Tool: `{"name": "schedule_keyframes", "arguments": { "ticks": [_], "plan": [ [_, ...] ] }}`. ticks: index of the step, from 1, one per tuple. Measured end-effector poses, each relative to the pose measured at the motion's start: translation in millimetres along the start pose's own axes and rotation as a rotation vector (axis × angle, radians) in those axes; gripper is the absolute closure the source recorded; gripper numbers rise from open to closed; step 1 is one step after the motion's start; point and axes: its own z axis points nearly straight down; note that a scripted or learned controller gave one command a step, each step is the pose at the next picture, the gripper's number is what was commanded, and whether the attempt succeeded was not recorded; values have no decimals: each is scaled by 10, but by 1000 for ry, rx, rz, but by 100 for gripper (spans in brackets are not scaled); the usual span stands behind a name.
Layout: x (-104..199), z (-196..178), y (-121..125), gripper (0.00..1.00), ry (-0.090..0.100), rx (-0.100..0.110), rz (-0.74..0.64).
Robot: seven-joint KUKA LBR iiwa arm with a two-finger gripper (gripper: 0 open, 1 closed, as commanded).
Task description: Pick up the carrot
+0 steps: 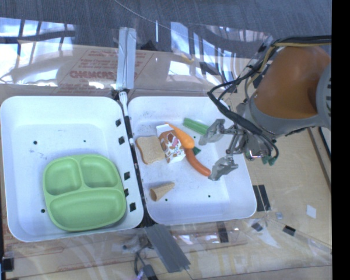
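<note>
The carrot is orange and lies at a slant in the right bin, its upper end by the small carton and its lower tip near one finger. My gripper hovers just right of the carrot with its two fingers spread apart, one above and one below. Nothing sits between them. The grey arm with its orange band comes in from the right.
In the right bin lie a slice of bread, a waffle cone and a green piece. The left bin holds a green divided plate. Cables hang by the wrist.
</note>
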Motion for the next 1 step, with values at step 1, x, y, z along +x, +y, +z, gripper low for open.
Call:
{"name": "schedule_keyframes", "arguments": {
  "ticks": [1],
  "plan": [
    [-465, 983, -386, 0, 7, -2, 220]
  ]
}}
